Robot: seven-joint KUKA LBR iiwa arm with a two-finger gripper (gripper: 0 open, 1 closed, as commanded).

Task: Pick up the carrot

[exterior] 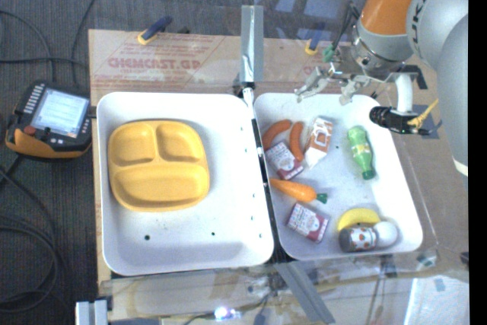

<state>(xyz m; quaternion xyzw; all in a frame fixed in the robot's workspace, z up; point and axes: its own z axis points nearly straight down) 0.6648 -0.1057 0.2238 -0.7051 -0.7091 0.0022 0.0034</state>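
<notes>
The carrot [295,191] is orange with a small green stem end. It lies flat in the right bin [396,164], left of the bin's middle, stem pointing right. My gripper [329,85] hangs over the far rim of that bin, well above and beyond the carrot. Its two fingers [307,88] are spread apart, open, with nothing between them.
Around the carrot in the right bin lie two sausages [283,135], a small carton [319,139], two red packets [307,223], a green bottle [361,151], a banana [358,218] and a round toy [367,237]. A yellow divided tray [158,165] sits in the left bin [183,240].
</notes>
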